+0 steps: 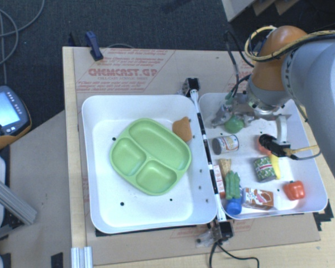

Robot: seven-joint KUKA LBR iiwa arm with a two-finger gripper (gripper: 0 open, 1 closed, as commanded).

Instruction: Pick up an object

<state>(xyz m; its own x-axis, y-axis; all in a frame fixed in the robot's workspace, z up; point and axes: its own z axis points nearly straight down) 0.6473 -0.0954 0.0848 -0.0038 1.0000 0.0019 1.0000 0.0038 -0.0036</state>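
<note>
My gripper (230,115) hangs low over the back left part of the right bin (315,175), at the end of the grey arm with its orange band. A small round green object (233,124) lies right under the gripper's tip, partly covered by it, and whether the two touch is hidden. Just in front of it a small can (226,144) lies on its side. Nothing shows as lifted off the bin floor.
The right bin also holds a green box (263,169), a yellow piece (275,165), an orange-red pepper (294,190), a red packet (259,198), a blue piece (233,207) and a green leafy toy (233,184). The left bin (95,149) holds a green divided plate (151,156) and a brown lump (182,129).
</note>
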